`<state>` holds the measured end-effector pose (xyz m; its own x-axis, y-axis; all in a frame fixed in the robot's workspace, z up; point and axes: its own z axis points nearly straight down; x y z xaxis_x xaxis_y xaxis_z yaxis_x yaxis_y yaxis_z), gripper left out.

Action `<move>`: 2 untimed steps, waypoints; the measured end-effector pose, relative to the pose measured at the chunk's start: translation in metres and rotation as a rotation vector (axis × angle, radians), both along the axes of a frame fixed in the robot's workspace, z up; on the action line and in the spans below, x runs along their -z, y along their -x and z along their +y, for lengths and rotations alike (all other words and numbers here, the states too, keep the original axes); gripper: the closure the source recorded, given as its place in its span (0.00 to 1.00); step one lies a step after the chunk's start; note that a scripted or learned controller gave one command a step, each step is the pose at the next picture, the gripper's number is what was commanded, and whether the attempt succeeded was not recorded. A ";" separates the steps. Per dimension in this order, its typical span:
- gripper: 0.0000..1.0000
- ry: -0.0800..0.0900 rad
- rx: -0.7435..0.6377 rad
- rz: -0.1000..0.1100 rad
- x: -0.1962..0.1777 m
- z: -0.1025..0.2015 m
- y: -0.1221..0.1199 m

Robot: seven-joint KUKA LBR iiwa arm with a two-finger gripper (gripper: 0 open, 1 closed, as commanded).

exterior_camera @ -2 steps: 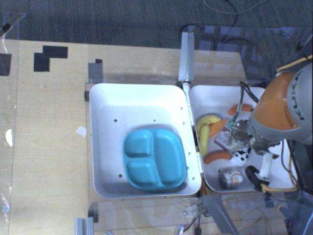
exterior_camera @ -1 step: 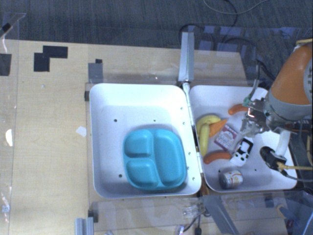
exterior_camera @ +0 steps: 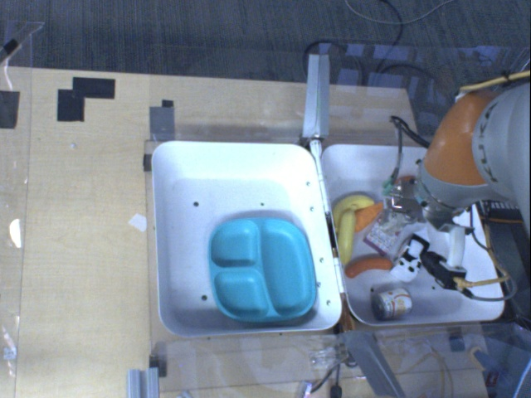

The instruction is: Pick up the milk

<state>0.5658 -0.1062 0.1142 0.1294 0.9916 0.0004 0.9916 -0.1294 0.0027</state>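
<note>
**Arm low over the right bin, beside the milk**

In the left bin [exterior_camera: 178, 222] a blue divided plate [exterior_camera: 263, 269] lies flat toward the near right corner, its three compartments facing up; the white floor around it is bare; a metal bar [exterior_camera: 316, 98] stands upright at the far end of the seam between the two bins.

In the right bin [exterior_camera: 357, 160] a yellow banana [exterior_camera: 349, 214] lies against the left wall, with an orange carrot-like piece [exterior_camera: 368, 217] just beside it and a red-orange piece [exterior_camera: 367, 265] nearer the camera; a small patterned packet [exterior_camera: 383, 235] lies between them; a silver can [exterior_camera: 391, 303] rests on its side near the front wall; the milk [exterior_camera: 409, 256], a small white carton with black spots, lies tilted just right of the red-orange piece; the gripper [exterior_camera: 401, 201] hangs just beyond the carton, over the packet; whether its fingers are spread or pressed together I cannot tell.
</note>
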 end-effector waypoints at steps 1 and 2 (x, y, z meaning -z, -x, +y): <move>1.00 0.000 0.028 -0.003 -0.135 0.085 0.000; 1.00 0.000 0.143 -0.005 -0.263 0.056 0.067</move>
